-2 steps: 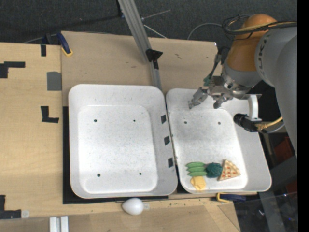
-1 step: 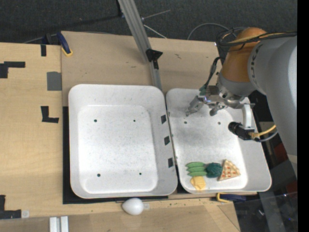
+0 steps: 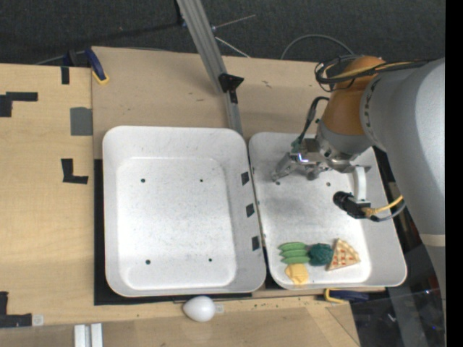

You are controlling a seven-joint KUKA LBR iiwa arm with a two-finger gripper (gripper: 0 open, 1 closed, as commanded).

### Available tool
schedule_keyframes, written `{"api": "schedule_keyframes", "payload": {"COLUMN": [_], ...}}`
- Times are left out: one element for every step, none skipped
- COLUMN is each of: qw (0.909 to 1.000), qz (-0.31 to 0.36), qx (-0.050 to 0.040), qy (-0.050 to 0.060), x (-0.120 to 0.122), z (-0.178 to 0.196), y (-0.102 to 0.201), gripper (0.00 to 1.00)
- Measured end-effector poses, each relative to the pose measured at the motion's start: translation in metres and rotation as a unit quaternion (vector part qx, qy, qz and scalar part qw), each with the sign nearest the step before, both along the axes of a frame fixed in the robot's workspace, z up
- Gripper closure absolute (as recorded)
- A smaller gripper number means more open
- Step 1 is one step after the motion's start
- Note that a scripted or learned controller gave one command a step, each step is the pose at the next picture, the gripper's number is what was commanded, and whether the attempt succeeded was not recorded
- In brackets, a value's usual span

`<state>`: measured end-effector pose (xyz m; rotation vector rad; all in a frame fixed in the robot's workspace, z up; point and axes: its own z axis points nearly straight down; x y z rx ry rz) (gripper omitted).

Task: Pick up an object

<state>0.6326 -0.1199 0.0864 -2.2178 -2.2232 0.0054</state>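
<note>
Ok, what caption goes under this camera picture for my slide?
Robot gripper hovering over the right bin, far from the toy food clustered at its near edge.

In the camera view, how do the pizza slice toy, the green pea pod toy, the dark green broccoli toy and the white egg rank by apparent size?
1. pizza slice toy
2. white egg, close to the pizza slice; unsure
3. green pea pod toy
4. dark green broccoli toy, close to the pea pod

Green pea pods [image 3: 294, 251], broccoli [image 3: 319, 253], pizza slice [image 3: 342, 255] clustered together.
</note>
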Motion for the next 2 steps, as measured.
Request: {"api": "schedule_keyframes", "payload": {"qw": [1.0000, 1.0000], "qz": [0.001, -0.001], "qx": [0.0004, 0.0003], "qy": [0.000, -0.003], "x": [0.001, 0.000], "z": [0.012, 0.057], "y": [0.001, -0.005], "gripper": [1.00, 1.00]}}
